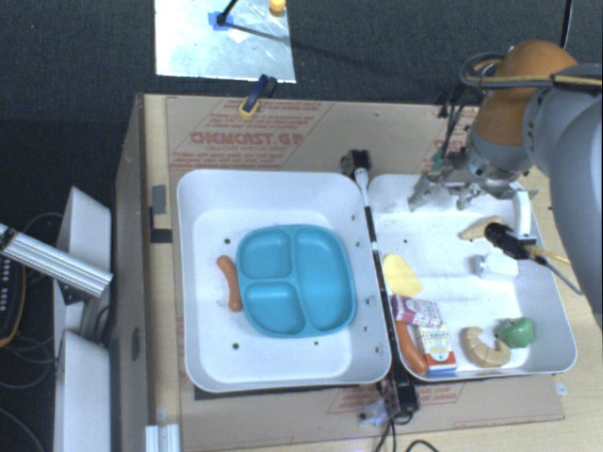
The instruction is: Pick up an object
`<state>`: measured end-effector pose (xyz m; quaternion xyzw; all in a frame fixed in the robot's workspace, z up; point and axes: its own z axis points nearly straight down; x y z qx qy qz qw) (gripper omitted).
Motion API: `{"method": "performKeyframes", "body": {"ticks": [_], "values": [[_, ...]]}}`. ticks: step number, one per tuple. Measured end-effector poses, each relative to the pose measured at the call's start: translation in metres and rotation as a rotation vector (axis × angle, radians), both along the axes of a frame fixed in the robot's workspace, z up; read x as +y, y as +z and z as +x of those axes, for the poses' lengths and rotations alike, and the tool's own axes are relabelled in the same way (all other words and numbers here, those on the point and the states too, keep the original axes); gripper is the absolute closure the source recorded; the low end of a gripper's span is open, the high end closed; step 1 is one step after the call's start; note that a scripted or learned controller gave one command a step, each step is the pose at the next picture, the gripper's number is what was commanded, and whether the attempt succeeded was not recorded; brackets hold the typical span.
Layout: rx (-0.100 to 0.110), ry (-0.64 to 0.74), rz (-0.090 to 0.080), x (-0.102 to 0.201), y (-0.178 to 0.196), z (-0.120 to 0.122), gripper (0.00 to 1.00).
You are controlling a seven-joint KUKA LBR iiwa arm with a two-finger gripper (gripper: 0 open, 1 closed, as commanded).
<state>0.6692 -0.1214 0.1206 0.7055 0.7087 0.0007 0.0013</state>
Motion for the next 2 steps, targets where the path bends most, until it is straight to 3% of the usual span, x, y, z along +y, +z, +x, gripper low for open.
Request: {"method": "performKeyframes", "body": {"ticks": [1,2], "values": [[0.001,0.0,0.001,0.028,-0.036,0.0,0.0],[0.0,-0.003,-0.001,-0.011,-0.035,-0.007,0.0]]}}
